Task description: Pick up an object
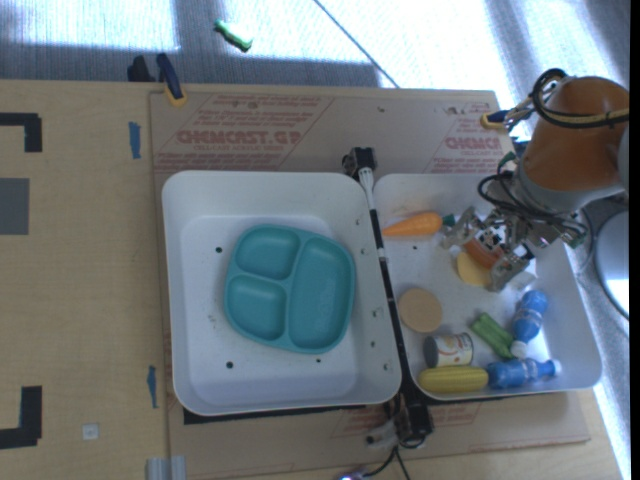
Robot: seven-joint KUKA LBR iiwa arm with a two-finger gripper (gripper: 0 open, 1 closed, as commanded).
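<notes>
In the right bin, upper part: gripper, hanging low over a small orange-and-yellow piece. The finger spread cannot be told from here; metal parts and cables crowd the spot, and nothing is plainly seen clamped between them.

Right bin, remaining contents: carrot at the top, just beside the divider; tan disc at centre; small can below it; corn along the bottom wall; green pickle to the right of the can; two blue bottles, one upright-ish and one lying near the corn.

Left bin: teal tray with three compartments, nothing in them.

Step in hand, as judged: the reach onto a target, with the orange-and-yellow piece the likeliest pick. No lift is evident.

Next move calls for: fingers settled either side of that piece, closed firmly, then a straight rise clear of the carrot and the bin wall.
</notes>
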